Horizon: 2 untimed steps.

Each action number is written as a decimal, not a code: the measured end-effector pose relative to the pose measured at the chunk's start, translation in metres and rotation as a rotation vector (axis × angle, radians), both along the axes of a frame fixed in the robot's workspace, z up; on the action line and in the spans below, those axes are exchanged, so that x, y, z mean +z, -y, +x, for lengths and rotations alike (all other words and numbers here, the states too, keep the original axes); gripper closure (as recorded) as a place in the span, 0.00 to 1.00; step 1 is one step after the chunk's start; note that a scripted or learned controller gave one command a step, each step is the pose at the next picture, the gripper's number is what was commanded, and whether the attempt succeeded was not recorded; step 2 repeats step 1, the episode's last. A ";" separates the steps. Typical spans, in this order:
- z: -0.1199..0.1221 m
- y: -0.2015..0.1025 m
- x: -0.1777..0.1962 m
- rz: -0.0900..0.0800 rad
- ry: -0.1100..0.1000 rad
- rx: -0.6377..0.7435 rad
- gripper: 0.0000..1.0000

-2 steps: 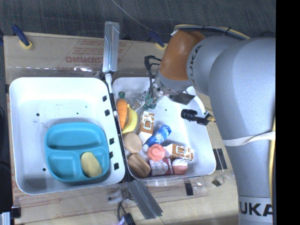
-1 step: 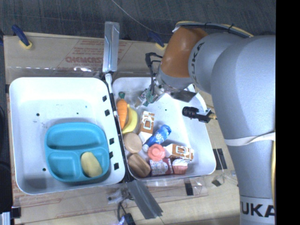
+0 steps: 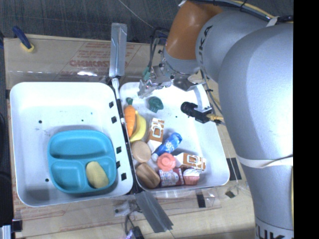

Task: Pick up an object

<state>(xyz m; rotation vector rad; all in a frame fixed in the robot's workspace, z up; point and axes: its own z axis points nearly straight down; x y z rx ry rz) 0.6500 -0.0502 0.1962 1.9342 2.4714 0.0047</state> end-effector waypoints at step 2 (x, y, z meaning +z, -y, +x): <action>-0.001 0.001 -0.002 -0.001 -0.005 -0.001 0.00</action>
